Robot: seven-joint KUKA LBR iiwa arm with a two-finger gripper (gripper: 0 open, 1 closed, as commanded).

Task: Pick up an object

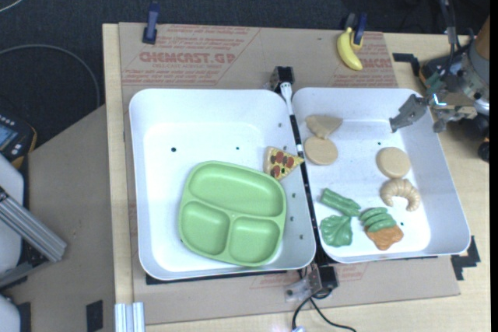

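The right bin (443,167) holds several toy foods: a tan wedge (323,124), a round cookie (320,152), a tan disc (394,162), a croissant (402,194), a green pea pod (340,202), a green leaf (336,230) and an orange-and-green carrot piece (381,227). My gripper (422,114) hangs over that bin's upper right corner, up and to the right of the tan disc. It is open, with nothing between its fingers (405,115).
The left bin (156,128) holds a green divided plate (233,212) and a pizza slice (282,162) near the divider. A toy banana (350,50) lies on the board behind the right bin. A black clamp (284,78) sits between the bins at the back.
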